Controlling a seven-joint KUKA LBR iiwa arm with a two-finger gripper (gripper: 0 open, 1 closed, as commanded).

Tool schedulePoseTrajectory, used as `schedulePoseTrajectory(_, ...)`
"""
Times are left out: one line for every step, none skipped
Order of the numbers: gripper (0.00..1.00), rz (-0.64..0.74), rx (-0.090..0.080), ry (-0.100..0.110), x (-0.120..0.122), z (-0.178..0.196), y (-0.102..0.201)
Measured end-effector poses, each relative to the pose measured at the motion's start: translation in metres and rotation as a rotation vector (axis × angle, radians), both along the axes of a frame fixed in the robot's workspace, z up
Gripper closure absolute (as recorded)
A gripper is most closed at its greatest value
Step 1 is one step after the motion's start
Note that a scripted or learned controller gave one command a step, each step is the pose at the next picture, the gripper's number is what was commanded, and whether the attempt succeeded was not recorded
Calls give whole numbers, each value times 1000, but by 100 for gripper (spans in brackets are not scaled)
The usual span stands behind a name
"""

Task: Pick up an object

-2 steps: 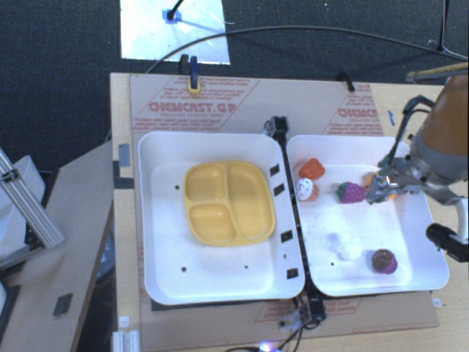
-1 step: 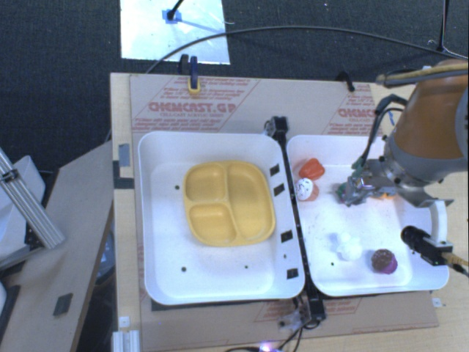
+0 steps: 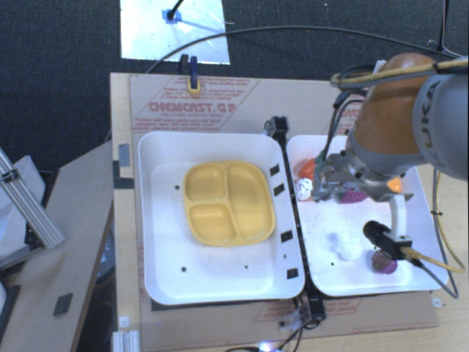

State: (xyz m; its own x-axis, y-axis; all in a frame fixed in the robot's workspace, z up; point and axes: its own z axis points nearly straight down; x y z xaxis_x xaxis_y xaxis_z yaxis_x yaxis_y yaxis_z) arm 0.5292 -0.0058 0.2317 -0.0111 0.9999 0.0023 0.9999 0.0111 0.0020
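Down at the bottom edge of the frame, a tangle of wires and a small connector [image 3: 308, 314] sit just below the seam between the two bins. Moving up, the left white plastic bin [image 3: 165, 270] holds a pale yellow three-compartment plastic tray [image 3: 229, 202], lying flat near its centre. A row of black clips [image 3: 284, 205] runs along the divide between the bins.

Over in the right white bin [image 3: 322, 270], lower right of the frame, there's a small dark purple round object [image 3: 384, 263] with a white lumpy object [image 3: 347, 248] just to its left, both near the bin's front. A black cylindrical fitting [image 3: 386, 240] on the arm hangs over them, partly covering the purple one.

Further back, the grey arm with its orange band [image 3: 392, 97] bulks over the bin's upper half, hiding much of it. The gripper [image 3: 327, 185] is low over the bin's left side; I can't tell how its fingers stand. Just left of it sits a small white speckled ball [image 3: 303, 189], and above that an orange-red rounded object [image 3: 308, 169]. A magenta piece [image 3: 354, 195] peeks out just right of the gripper.

Beyond, brown printed cardboard [image 3: 198, 101] with a blue and yellow clamp [image 3: 193, 75].
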Motion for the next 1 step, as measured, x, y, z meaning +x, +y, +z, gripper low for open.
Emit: schedulePoseTrajectory(100, -2, -1, 2, -3, -10, 53)
